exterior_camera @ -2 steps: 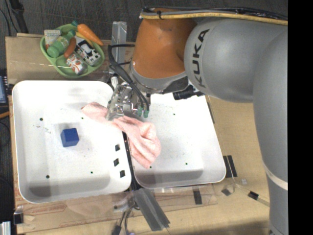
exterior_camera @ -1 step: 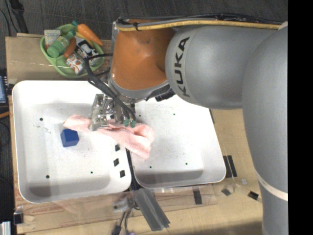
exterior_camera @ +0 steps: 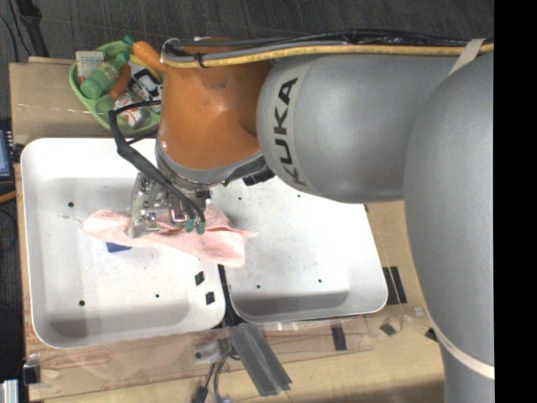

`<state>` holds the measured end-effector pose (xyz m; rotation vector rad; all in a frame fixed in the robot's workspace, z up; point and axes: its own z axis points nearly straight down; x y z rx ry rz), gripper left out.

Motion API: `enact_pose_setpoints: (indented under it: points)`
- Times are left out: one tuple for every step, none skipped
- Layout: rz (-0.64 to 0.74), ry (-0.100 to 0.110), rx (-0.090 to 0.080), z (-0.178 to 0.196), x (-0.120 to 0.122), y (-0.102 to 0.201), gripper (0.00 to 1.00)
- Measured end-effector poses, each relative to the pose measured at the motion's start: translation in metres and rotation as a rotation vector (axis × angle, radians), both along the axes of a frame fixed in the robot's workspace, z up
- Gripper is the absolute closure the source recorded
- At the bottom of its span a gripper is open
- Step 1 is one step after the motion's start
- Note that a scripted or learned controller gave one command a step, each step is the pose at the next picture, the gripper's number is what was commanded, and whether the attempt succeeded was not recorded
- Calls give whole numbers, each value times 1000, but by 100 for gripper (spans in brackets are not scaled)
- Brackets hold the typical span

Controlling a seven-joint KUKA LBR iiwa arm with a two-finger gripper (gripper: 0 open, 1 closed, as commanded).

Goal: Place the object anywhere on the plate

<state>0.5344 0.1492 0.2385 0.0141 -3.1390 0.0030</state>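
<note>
Arm [exterior_camera: 336,124]: nearest the camera, grey with an orange band, reaching in over both bins.
Gripper [exterior_camera: 168,218]: low over the cloth; whether the jaws are open or shut cannot be told.
Cloth [exterior_camera: 180,238]: pink, directly beneath the jaws, draped across the rims where the left bin [exterior_camera: 50,259] and right bin [exterior_camera: 319,296] meet.
Bowl [exterior_camera: 84,95]: green, full of small items, behind the jaws, outside the bins.

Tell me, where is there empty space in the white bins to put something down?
The left bin has bare floor along its front edge and left wall, below the pink cloth. The right bin has bare floor near its front rim. It is crowded in the middle, where the tool sits over the cloth.
</note>
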Motion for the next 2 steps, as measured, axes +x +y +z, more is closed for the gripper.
enact_pose_setpoints:
  points:
    - [1,0,0,-6,-25,45,100]
    - [1,0,0,-6,-25,45,0]
